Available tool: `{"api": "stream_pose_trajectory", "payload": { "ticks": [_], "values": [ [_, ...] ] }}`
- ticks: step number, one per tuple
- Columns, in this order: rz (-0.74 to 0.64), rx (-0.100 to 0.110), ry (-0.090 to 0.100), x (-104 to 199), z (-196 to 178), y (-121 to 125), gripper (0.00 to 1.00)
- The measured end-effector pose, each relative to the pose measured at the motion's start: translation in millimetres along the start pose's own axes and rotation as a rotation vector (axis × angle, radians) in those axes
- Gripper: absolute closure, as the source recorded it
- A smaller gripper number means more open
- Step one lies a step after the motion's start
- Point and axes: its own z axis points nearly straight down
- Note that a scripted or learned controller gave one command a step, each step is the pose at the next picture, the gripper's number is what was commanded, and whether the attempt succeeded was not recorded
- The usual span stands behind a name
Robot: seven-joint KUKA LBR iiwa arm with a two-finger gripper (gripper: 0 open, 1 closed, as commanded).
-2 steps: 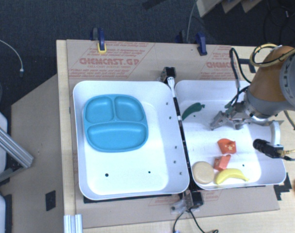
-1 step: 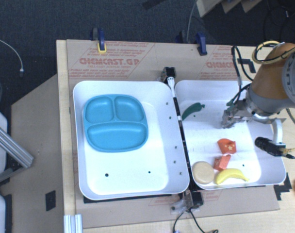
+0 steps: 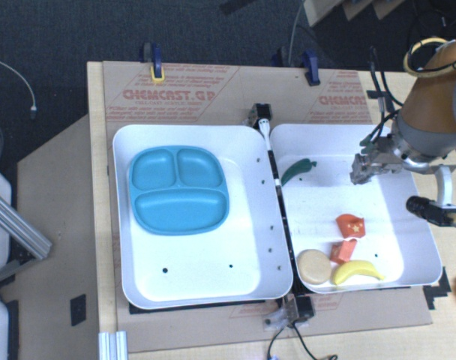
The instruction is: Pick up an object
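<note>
1. Green pepper-like toy (image 3: 297, 169) lies at the far left of the right bin (image 3: 415, 276), with the gripper (image 3: 361, 169) hovering to its right, nothing between its fingers.
2. Red pieces (image 3: 349, 226), banana (image 3: 355, 273) and beige disc (image 3: 313, 266) cluster near.
3. Blue tray (image 3: 179, 190) occupies the left bin (image 3: 205, 276).

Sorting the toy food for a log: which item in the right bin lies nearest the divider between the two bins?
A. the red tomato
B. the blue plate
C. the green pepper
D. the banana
C: the green pepper lies beside the divider, at the right bin's left edge.
</note>
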Motion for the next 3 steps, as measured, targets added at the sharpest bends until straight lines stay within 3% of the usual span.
{"api": "stream_pose_trajectory", "payload": {
  "ticks": [2,3],
  "values": [
    [0.0,-0.005,-0.002,6.7,-98.5,2.8,1.0],
    [-0.001,-0.001,0.0,62.4,-102.4,12.8,1.0]
  ]
}}
